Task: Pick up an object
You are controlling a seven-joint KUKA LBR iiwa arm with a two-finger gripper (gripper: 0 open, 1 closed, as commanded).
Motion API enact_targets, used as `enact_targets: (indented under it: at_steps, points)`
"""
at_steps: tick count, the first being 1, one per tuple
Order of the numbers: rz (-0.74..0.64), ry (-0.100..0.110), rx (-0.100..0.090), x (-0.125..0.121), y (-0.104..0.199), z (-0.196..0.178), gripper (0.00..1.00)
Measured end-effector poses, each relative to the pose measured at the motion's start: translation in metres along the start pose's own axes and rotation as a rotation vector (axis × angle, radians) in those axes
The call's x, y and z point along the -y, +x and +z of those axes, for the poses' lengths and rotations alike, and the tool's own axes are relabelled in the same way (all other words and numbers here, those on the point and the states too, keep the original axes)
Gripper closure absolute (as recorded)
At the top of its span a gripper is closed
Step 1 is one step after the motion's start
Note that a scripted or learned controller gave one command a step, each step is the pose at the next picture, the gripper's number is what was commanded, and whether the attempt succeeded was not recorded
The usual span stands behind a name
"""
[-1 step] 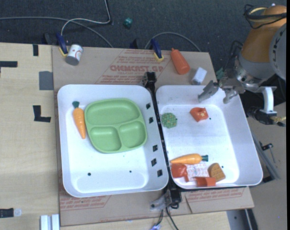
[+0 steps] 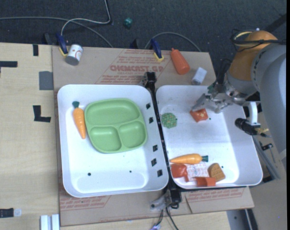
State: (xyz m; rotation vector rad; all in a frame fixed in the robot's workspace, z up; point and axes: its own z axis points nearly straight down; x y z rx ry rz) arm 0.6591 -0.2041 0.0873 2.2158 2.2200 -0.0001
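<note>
In the right bin (image 2: 240,176), our gripper (image 2: 202,105) is just above the small red block (image 2: 199,115). We cannot tell how its jaws stand. We should drop straight down and squeeze gently.

Green divided plate (image 2: 117,125), orange carrot (image 2: 79,120), white bins (image 2: 68,166).

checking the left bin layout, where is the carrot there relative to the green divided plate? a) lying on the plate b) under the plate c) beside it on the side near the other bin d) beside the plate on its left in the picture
d: in the left bin the carrot lies on the bin floor just off the green divided plate, on its picture-left edge, away from the other bin.
</note>
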Motion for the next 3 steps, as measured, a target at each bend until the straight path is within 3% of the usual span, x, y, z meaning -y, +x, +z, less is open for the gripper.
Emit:
enact_targets:
  at_steps: [1,2,3]
  points:
    - [-0.001,0.001,-0.003,0.021,0.065,0.001,0.0]
    - [-0.001,0.0,-0.002,0.021,0.065,-0.009,1.0]
    - [-0.001,0.003,-0.004,0.025,0.139,-0.098,1.0]
